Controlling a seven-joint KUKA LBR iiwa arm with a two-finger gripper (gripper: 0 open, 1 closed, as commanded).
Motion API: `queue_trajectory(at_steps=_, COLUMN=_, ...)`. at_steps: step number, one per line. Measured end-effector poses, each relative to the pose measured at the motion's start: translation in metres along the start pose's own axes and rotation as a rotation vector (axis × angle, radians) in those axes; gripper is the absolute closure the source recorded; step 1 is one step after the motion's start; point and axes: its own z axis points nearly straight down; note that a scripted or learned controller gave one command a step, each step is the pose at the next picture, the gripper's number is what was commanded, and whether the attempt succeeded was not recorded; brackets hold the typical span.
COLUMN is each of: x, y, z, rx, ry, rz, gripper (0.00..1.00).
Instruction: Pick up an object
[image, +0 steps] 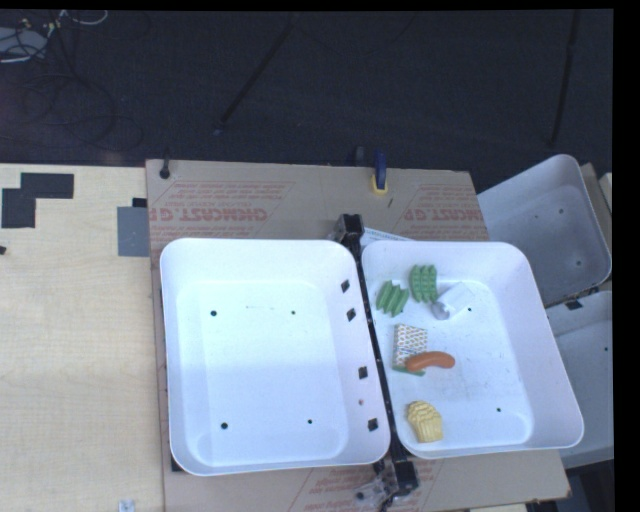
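Observation:
The right bin (540, 330) holds several small objects along its left side. Two green ribbed pieces lie near the back, one (424, 283) beside the other (391, 297). A small grey-white item (441, 309) rests just right of them. Below lies a pale waffle-patterned piece (408, 342), and an orange sausage-shaped object (431, 362) touches its lower edge. A yellow corn-like piece (424, 421) sits near the bin's front wall.
The left bin (190, 300) stands beside the right one, joined by a black clip strip (362, 340). Both rest on a brown board (260, 205). A white panel (555, 220) lies at the far right, and light bench surface (70, 350) extends to the left.

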Motion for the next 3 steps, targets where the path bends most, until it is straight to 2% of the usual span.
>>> queue_trajectory(at_steps=1, x=0.067, y=-0.001, z=0.144, rx=0.013, ry=0.006, rz=0.003, gripper=1.0)
queue_trajectory(at_steps=2, x=0.155, y=0.001, z=0.055, rx=-0.01, ry=0.001, rz=-0.002, gripper=1.0)
queue_trajectory(at_steps=3, x=0.237, y=0.001, z=0.11, rx=0.005, ry=0.001, rz=-0.001, gripper=1.0)
